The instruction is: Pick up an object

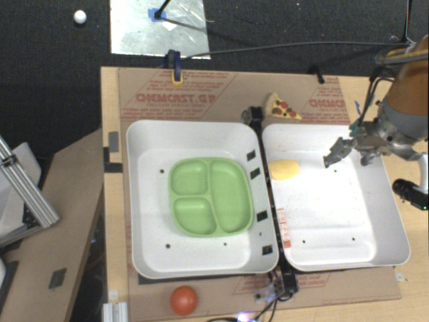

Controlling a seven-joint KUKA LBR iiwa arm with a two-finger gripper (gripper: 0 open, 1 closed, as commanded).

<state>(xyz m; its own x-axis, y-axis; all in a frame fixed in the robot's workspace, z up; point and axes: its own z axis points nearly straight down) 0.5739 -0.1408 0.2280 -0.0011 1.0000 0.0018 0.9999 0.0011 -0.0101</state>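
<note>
**Gripper hovers over the right bin, yellow object off to its nine o'clock**

The bench (221, 89) carries two shallow white bins side by side. The left bin (144, 180) holds a green three-compartment tray (211, 195) lying flat near its middle, with bare white floor on every side of it. The right bin (375, 240) has most of its floor open, from the centre down to its six o'clock wall.

The arm (405, 102) reaches in from three o'clock, and the gripper (335, 154) sits above the upper part of the right bin, its dark tip pointing toward nine o'clock. Whether its fingers are spread or pressed together cannot be told from this angle; nothing is seen between them.

A small yellow rounded object (284, 170) lies on the floor of the right bin, just beside the bin's nine o'clock wall. It is at about eight o'clock from the gripper tip, apart from it, with bare floor between.

Outside the bins, a toy pizza slice (283, 107) rests on the bench at the right bin's eleven o'clock corner, and an orange-red ball (183, 300) sits at six o'clock of the left bin.
</note>
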